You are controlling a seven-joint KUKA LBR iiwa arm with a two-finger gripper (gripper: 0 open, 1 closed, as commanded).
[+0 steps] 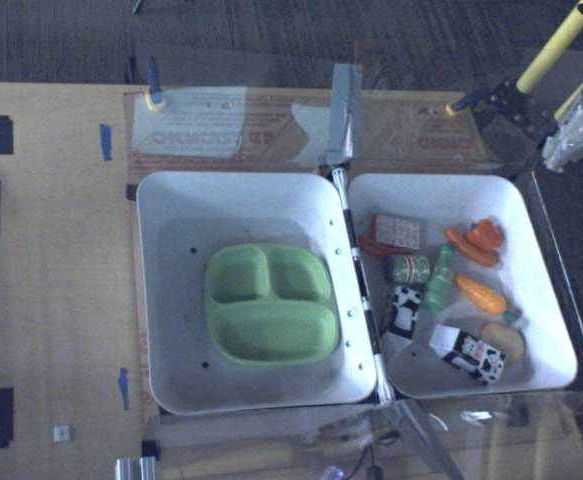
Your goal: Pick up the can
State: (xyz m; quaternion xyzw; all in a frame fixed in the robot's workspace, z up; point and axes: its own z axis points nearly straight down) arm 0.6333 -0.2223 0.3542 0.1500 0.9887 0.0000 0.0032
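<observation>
While the gripper point(574, 136) hangs outside the right bin point(546, 268), beyond that bin's far right corner, the can point(408, 269) is untouched and the reach toward it has not begun. At this size and blur I cannot tell how the gripper is set.

To do the step well, I judge the arm should travel over the bin and come straight down on the can, not sweep in low, because the can is crowded. It lies on its side near the left wall of the bin, close to the divider. A green bottle point(439, 278) lies just beside it on the right, possibly touching. A pink-and-white packet point(398, 232) sits just behind it, and a black-and-white carton point(402, 311) sits just in front. The grip should close across the can's short width, with the fingers dropping into the gaps at its ends or sides that look least blocked. A slanted approach would likely nudge the bottle or catch the packet.

The can looks small and squat, with a green label and a paler band, and one round end seems to face the divider. Its curved side may let it roll if pushed.
</observation>
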